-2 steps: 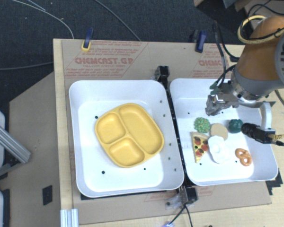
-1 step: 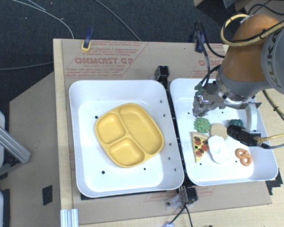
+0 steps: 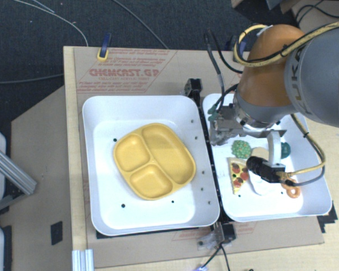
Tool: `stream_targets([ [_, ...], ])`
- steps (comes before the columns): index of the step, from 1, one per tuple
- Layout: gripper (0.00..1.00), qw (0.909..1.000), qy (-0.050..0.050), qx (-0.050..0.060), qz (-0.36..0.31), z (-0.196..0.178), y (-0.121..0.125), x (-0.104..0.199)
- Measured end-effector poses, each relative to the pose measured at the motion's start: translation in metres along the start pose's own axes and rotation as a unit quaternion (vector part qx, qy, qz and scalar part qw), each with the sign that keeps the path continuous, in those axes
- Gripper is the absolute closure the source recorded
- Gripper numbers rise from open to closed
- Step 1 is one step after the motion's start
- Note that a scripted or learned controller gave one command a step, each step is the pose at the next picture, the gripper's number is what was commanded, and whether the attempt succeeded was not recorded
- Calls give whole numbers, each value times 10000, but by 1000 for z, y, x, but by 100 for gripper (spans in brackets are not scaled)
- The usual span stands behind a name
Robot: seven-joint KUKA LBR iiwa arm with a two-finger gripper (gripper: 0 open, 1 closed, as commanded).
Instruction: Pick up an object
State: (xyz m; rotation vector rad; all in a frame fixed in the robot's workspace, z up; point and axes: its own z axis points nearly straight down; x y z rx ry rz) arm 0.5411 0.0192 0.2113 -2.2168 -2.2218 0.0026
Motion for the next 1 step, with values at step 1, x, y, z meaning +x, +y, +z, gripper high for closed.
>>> stream_targets([
  [1,100,10000,0,1,-6,5,-11,50],
])
